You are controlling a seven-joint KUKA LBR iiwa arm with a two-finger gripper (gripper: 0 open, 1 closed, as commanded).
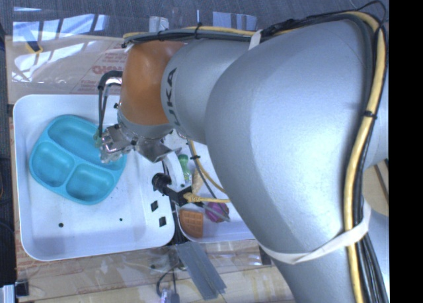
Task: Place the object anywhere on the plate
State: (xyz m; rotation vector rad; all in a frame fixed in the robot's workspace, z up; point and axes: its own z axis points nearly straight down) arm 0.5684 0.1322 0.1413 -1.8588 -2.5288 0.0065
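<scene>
A blue plate [66, 159] with three compartments lies in the left white bin [86, 235], towards its upper left. My gripper [110, 147] hangs over the plate's right rim, reaching down from the orange-banded wrist [142, 90]. A small pale green bit [98, 139] shows at the gripper's left side, right above the plate's edge; what it is and whether it is held is unclear.
The big grey arm covers most of the right bin. In the visible strip of that bin lie a green item [184, 166], a purple item [217, 210] and a tan waffle-patterned item [191, 220]. A black cable clip [162, 184] hangs beside the bins' shared wall.
</scene>
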